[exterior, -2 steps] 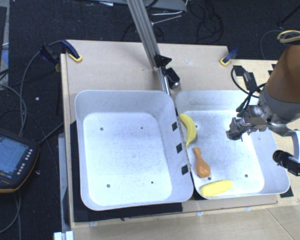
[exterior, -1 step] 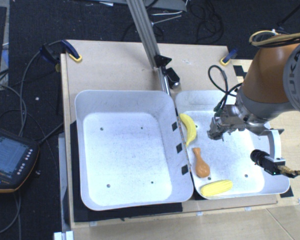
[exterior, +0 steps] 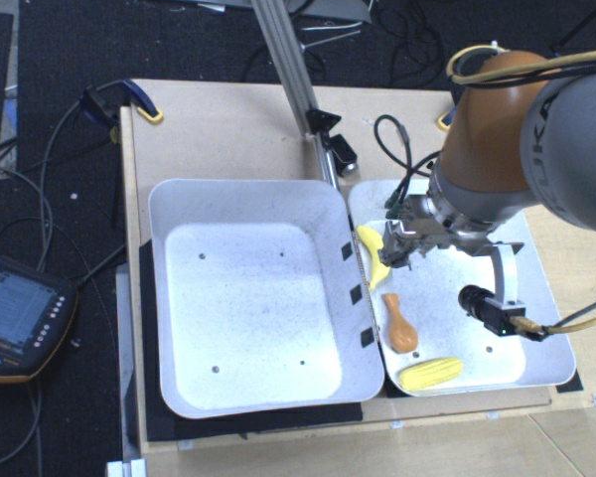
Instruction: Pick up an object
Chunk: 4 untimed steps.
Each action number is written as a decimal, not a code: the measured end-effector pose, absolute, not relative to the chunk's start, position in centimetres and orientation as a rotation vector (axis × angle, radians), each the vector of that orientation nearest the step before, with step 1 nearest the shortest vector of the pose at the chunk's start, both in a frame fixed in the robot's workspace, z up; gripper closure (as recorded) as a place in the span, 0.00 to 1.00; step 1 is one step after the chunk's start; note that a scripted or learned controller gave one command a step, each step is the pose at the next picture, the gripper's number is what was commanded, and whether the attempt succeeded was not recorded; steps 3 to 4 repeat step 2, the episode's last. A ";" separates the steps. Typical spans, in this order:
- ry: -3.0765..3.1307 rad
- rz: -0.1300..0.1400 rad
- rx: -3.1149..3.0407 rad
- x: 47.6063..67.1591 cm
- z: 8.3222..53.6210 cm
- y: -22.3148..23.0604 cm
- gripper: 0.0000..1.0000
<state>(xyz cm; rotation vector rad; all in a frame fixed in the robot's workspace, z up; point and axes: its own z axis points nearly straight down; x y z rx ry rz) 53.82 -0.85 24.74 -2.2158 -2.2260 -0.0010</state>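
My gripper hangs low over the left part of the right bin, under the grey arm and its orange band. A yellow banana lies just left of the fingertips, against the bin's left wall. Nearer the front lies an orange chicken drumstick. A yellow corn cob rests along the bin's front edge. The arm's bulk hides the back of this bin.
The left bin sits beside the right one, with black clips on the shared rim. A black camera fixture juts over the right bin. A metal pole slants up from the bins' back edge.
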 end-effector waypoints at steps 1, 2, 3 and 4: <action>-2.226 0.001 -2.215 55.1 23.5 4.4 1.00; -2.225 0.000 -2.217 57.7 23.6 9.0 1.00; -2.225 0.000 -2.217 57.7 23.6 9.0 1.00; -2.225 0.000 -2.217 57.7 23.6 9.0 1.00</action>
